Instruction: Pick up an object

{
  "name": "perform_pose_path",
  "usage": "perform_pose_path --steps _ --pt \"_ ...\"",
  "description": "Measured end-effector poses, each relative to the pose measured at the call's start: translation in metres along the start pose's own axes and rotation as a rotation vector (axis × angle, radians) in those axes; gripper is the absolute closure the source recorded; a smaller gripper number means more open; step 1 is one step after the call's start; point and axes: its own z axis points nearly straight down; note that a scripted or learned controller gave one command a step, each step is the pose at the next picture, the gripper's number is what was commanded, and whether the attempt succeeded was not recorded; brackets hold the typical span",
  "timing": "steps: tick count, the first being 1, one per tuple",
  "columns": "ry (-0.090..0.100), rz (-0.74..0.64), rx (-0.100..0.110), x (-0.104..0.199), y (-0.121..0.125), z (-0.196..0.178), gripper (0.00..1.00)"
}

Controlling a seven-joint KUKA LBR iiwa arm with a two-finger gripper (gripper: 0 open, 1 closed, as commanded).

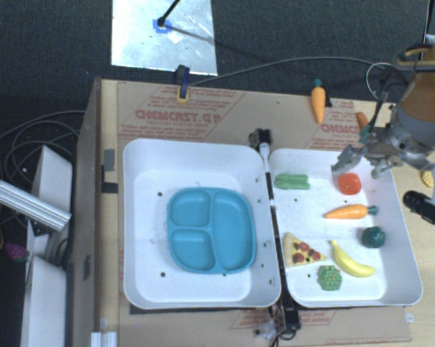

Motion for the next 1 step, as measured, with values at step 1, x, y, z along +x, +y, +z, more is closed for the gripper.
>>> perform_pose_path --steps 1 --pt "-0.001 0.002 0.001 -0.0509 0.0162 0.0465 0.00"
